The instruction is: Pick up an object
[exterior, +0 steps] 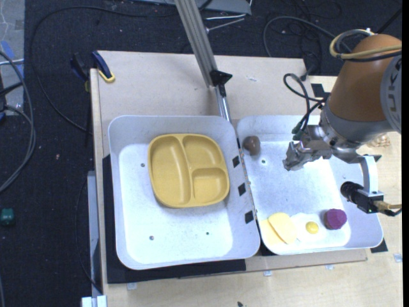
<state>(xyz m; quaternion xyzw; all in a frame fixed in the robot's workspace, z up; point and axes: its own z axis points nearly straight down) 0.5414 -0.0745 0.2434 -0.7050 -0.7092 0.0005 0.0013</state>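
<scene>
While the pincer (295,159) hovers over the right bin (364,238), finger state indiscernible, the brown ball (252,145) is nearest; approach should stay vertical.

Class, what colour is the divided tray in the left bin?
Yellow: the divided tray shows best in the camera view.

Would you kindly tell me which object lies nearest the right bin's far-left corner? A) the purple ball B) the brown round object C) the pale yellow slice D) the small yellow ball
B: the brown round object sits by the right bin's far-left corner, while the purple ball, pale yellow slice and small yellow ball lie along its near edge.
</scene>
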